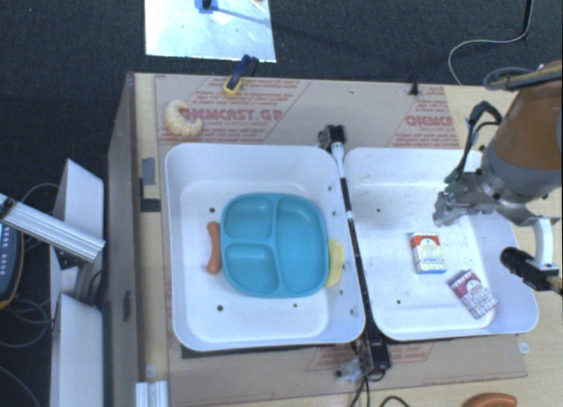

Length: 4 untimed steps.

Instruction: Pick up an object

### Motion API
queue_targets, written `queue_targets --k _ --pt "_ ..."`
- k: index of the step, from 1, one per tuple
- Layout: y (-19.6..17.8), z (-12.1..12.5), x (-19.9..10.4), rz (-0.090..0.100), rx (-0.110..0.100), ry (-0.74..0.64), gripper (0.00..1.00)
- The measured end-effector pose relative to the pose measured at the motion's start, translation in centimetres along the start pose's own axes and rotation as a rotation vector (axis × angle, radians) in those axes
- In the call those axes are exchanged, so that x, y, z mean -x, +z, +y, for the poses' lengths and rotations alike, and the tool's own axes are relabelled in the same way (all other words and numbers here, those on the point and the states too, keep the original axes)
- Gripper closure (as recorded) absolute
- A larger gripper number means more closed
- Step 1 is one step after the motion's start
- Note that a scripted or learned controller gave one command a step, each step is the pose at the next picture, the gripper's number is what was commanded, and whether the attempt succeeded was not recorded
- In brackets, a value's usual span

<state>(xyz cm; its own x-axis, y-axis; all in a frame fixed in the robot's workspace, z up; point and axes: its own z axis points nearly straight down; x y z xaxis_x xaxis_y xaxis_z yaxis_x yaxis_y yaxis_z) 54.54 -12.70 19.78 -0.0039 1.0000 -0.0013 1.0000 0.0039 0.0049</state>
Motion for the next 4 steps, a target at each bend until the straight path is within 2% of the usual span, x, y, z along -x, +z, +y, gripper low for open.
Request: queue_targets --k 1,2,3,4 --pt "0.1 -0.1 0.0 0.001 -0.002 0.000 0.00" --pt "11.4 1.1 0.4 0.000 -0.003 0.003 0.00" --pt "10.3 1.2 0.3 0.001 -0.002 0.001 1.00" --pt "1.3 4.6 -6.1 0.002 0.000 -0.001 1.00"
